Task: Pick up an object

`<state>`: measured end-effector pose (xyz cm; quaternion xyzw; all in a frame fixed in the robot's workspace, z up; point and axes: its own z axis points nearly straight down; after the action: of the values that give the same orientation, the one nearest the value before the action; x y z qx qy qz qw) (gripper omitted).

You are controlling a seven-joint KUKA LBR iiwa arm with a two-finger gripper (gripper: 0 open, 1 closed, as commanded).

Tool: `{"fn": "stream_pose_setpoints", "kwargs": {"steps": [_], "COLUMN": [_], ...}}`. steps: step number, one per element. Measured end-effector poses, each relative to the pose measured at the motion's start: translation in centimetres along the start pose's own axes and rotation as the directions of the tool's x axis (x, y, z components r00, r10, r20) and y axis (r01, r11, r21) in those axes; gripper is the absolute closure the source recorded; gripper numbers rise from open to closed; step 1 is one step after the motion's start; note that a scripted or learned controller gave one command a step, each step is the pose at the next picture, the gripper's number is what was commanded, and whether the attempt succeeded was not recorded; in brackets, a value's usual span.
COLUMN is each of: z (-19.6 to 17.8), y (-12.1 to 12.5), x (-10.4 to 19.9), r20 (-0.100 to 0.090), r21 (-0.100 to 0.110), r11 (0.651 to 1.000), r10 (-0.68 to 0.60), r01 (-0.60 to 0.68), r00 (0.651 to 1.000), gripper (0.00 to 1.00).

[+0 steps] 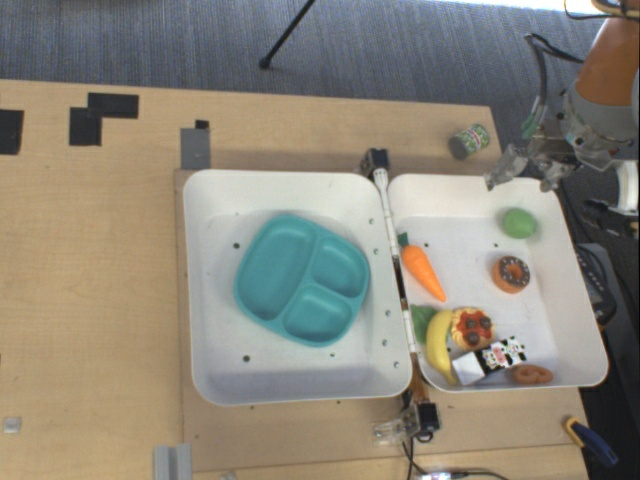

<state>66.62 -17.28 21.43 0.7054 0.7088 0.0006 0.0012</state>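
Arm (610, 68): it comes in from the right and is up high, over the back right corner of the right bin (560, 268).
Gripper (528, 166): its two fingers are spread apart with nothing between them. It hangs just past the back rim of the bin, not down among the toys yet.
Things to pick: all the toys sit in the right bin. A green ball (519, 222) is near the back, and a donut (512, 273) is just in front of it. A carrot (422, 271) lies by the left wall. A banana (438, 342), a small pizza (471, 326), a black-and-white block (497, 354) and a brown ring (530, 374) are bunched up at the front.
Best pick, I think: the green ball — it is the closest to the gripper and sits alone, with bare floor all around it.
How to do it well: move over the ball first, then go straight down. Keep the fingers wide so one lands on each side. Close slowly, because a round thing can roll away.
What to stay away from: the front bunch — those toys touch each other, so a finger could bump one and miss.
Left bin (215, 298): a blue-green plate (302, 279) lies in it. No need to go there.
Outside the bins: a small can (470, 141) lies on the table (90, 298) behind the right bin.
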Motion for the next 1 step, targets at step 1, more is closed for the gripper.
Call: {"fn": "stream_pose_setpoints", "kwargs": {"steps": [1], "z": [10.10], "y": [-6.06], "x": [6.58], "r20": [-0.003], "r21": [0.005], "r11": [1.000], "r10": [-0.003], "r01": [0.003], "r00": [1.000], "gripper": [0.00]}}
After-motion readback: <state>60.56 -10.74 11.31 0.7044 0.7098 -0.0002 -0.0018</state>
